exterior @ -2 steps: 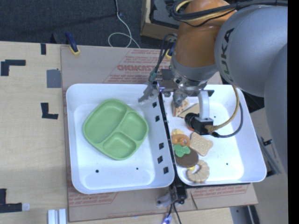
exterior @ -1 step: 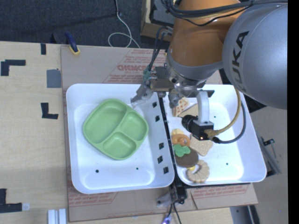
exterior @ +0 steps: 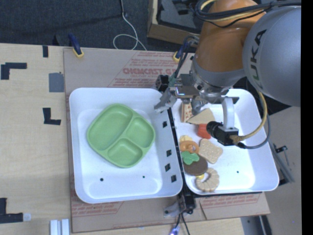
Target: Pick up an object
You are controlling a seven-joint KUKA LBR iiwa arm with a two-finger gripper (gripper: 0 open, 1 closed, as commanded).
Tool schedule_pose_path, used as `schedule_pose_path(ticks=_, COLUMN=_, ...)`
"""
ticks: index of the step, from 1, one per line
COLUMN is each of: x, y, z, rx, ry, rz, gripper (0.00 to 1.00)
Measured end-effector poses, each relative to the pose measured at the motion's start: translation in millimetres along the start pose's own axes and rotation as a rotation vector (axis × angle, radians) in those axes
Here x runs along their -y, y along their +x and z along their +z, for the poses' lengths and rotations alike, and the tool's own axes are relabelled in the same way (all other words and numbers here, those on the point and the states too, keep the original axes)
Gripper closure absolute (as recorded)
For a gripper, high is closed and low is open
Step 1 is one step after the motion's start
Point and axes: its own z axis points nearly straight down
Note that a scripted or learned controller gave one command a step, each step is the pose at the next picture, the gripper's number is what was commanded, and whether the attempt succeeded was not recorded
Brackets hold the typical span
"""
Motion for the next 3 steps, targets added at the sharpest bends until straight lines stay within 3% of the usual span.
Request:
schedule_pose_path(ticks=1, x=0, y=4, z=-12, rx=-0.002, ry=-0.002, rz=-0.007, gripper=1.0)
schedule_pose_path(ticks=2, x=47, y=-90, z=-37, rx=0.0, ry=-0.005, rz=0.004, gripper=1.0)
schedule_pose_path(ticks=3, x=62, y=-105, z=-80, rx=-0.002, ry=-0.009, rz=-0.005, gripper=1.0)
